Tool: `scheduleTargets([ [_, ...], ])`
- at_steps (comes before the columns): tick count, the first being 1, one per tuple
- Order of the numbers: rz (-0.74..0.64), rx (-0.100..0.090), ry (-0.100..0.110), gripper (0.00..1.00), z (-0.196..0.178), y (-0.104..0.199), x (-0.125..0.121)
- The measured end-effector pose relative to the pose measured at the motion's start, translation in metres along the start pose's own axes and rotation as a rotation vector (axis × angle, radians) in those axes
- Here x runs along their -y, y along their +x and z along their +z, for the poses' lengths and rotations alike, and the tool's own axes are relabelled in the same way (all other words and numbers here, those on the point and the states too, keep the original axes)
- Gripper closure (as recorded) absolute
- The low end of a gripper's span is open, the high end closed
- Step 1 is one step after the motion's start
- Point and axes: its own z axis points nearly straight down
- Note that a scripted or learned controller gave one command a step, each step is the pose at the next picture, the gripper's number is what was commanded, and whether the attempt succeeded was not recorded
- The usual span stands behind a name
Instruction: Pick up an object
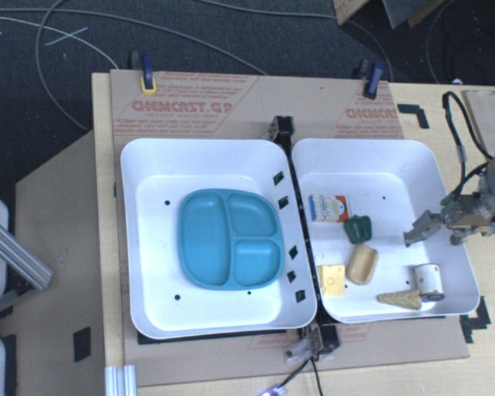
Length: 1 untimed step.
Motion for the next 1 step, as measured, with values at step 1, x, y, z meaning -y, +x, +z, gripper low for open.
scheduleTargets([
  [1, -0.005, 0.004, -0.014, 0.0, -0.0074, 0.0008, -0.0033],
])
